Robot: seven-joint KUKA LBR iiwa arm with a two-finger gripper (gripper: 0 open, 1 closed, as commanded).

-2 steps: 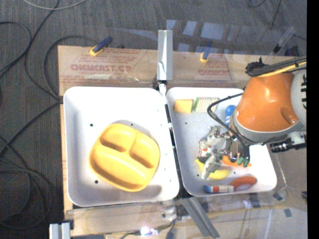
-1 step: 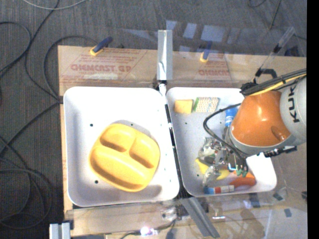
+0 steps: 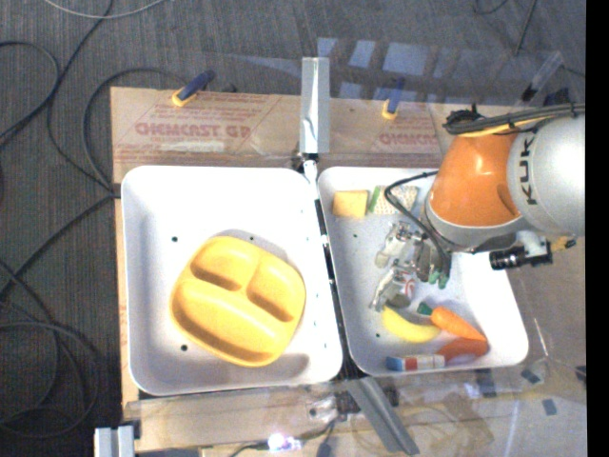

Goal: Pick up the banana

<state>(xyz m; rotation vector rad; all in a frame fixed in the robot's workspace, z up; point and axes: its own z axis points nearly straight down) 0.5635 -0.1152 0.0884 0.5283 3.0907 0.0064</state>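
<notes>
We take the right bin (image 3: pixel 519 336) as landmark. Banana (image 3: pixel 407 327) lies inside it, toward its near-left part, yellow, lying flat on the bin floor. Carrot (image 3: pixel 457 324) sits just right of the banana, its green end touching or nearly touching it; can't tell which. A red-white-blue marker-like item (image 3: pixel 417 362) lies along the bin's near wall, just below the banana. Yellow block (image 3: pixel 350 204) in the bin's far-left corner, w/ a greenish-white item (image 3: pixel 400 199) beside it.

Claw (image 3: pixel 385 295) hangs inside the right bin, just above-left of the banana, pointing down at the bin floor. Its metal fingers (image 3: pixel 382 296) are near the banana's upper end, nothing visibly between them; we can't tell how wide the gap is, too cluttered and small. Arm (image 3: pixel 481 193) w/ orange band comes over the bin's far-right side.

Left bin (image 3: pixel 152 198) sits touching the right bin's left wall; it holds a yellow divided tray (image 3: pixel 240 299), upside up, three compartments, approx centred. Cardboard sheet (image 3: pixel 190 127) on the worktop beyond both bins, w/ yellow-blue clips (image 3: pixel 190 88) on its far edge. Cables (image 3: pixel 57 112) on the floor left of it.
</notes>
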